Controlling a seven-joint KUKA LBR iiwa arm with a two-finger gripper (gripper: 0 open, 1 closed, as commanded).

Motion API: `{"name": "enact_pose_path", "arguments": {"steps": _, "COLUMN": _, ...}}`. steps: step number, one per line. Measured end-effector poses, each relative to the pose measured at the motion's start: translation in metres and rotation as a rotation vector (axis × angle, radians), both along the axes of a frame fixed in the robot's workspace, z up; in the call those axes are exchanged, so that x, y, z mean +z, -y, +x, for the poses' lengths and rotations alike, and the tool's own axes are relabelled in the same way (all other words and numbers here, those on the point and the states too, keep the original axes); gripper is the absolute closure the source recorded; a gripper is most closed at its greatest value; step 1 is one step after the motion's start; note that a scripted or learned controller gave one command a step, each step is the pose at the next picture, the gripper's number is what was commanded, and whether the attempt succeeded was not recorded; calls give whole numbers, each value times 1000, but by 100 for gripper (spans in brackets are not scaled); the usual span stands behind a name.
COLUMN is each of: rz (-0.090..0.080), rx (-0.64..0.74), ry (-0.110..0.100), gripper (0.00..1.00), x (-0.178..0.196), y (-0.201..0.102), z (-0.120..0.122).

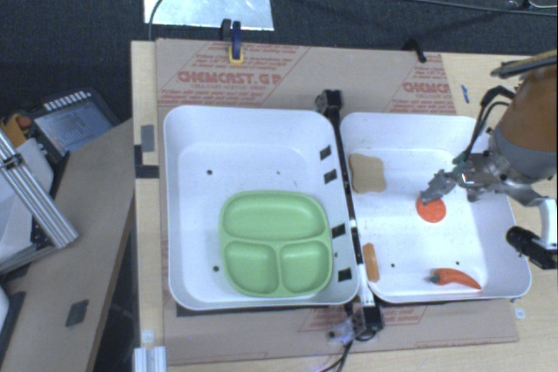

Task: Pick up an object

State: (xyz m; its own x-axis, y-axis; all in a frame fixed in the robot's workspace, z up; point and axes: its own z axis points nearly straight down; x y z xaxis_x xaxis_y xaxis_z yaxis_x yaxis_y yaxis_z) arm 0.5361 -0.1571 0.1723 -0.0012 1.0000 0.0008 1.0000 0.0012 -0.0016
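In the right bin (410,131) a round red-orange piece (431,209) lies near the middle. My gripper (438,186) hangs just above it, reaching in from the right, its tip over the piece's upper edge. A tan slice (369,172) lies at the bin's upper left. An orange carrot (455,278) rests by the front right wall. A small orange stick (371,262) lies against the left wall at the front.
The left bin (200,144) holds a green divided plate (275,241) at its front. A black divider clip row (336,187) runs between the bins. The arm's grey body (523,148) stands over the right bin's right rim.
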Motion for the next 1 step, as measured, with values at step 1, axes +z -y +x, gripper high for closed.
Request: {"name": "enact_pose_path", "arguments": {"steps": 1, "rz": 0, "rx": 0, "ry": -1, "gripper": 0, "x": -43, "y": 3, "z": -4}}
